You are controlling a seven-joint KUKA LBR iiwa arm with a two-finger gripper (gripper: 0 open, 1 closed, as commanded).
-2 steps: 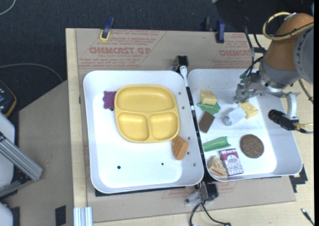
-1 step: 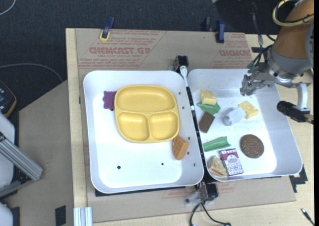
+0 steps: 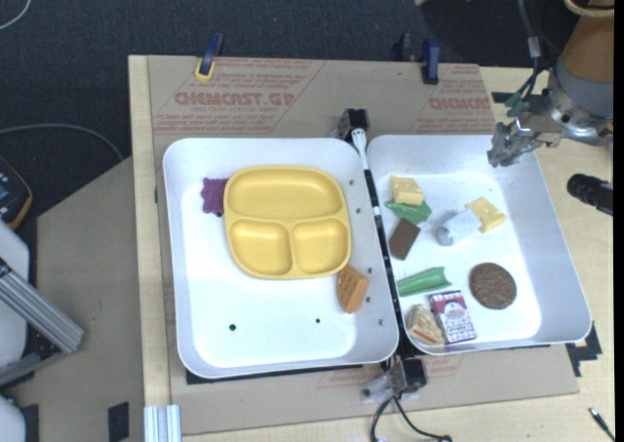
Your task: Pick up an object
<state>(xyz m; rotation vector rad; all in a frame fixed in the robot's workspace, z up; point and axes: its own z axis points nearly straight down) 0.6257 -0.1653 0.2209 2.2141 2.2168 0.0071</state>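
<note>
My gripper (image 3: 507, 149) hangs over the far right corner of the right bin (image 3: 546, 328), above the bin floor and apart from every item. Below and to its left lie a yellow cheese wedge (image 3: 487, 213), a grey cylinder (image 3: 455, 227), a yellow block (image 3: 407, 190) on a green piece (image 3: 407, 209), and a brown bar (image 3: 404, 238). Nearer the front are a round brown cookie (image 3: 493, 285), a green pod (image 3: 422, 280), a red-and-white packet (image 3: 454, 317) and a sandwich wedge (image 3: 423, 326).
The left bin (image 3: 195, 333) holds a yellow divided plate (image 3: 288, 220), a purple piece (image 3: 213, 195) at the plate's left edge, and a tan bread piece (image 3: 352, 289) near the divider. Clamps (image 3: 206, 63) sit on the cardboard's far edge.
</note>
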